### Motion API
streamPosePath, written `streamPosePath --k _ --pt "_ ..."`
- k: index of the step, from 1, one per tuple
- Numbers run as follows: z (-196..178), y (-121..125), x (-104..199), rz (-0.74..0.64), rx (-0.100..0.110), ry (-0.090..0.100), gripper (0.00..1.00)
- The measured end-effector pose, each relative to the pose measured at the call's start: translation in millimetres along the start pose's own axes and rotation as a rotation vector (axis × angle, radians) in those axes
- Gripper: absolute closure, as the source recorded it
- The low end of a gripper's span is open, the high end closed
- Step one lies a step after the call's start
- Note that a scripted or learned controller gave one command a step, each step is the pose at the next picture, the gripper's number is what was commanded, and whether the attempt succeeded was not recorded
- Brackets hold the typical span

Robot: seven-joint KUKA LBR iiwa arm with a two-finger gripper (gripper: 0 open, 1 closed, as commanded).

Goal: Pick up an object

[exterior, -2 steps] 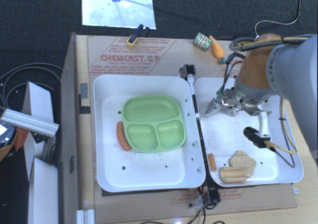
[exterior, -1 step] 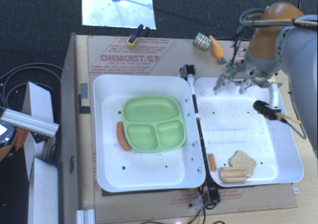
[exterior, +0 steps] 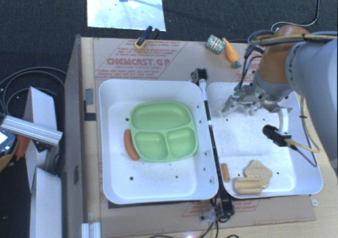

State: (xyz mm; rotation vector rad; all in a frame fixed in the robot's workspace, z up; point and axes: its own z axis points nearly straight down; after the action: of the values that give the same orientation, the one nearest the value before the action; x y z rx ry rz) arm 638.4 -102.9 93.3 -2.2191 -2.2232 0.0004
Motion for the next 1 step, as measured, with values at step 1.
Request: streamPosePath --k 1 --pt "9.3 -46.3 6.1 0.000 -0.001 0.000 0.00"
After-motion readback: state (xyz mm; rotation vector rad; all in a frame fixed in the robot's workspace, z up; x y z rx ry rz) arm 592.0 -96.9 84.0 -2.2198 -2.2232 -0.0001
